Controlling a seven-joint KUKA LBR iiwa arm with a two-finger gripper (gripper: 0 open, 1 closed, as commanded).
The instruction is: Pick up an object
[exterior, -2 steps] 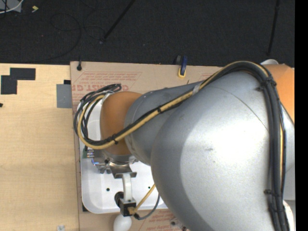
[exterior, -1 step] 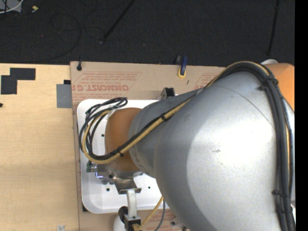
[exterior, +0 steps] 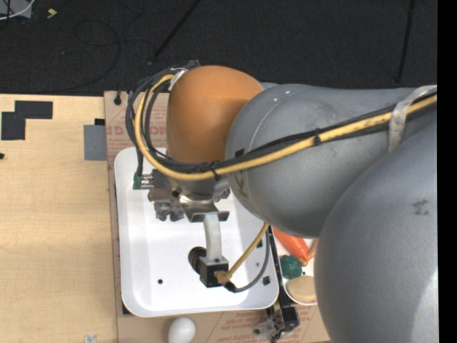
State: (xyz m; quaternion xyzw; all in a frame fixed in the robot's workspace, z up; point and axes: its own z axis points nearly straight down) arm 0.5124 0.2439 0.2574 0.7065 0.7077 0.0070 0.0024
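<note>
My gripper (exterior: 187,207) hangs low over the left white bin (exterior: 143,291), under the orange wrist band, near the bin's far half. The arm's grey bulk covers most of the right bin. At that bin's visible left edge lie an orange carrot-like object (exterior: 294,246), a dark green object (exterior: 290,266) and a round cream object (exterior: 304,290). I see nothing held at the gripper.
A white ball (exterior: 181,329) lies on the bench in front of the left bin, outside it. A small dark speck (exterior: 160,282) marks the left bin's floor. Pale wooden bench (exterior: 50,227) extends to the left.
</note>
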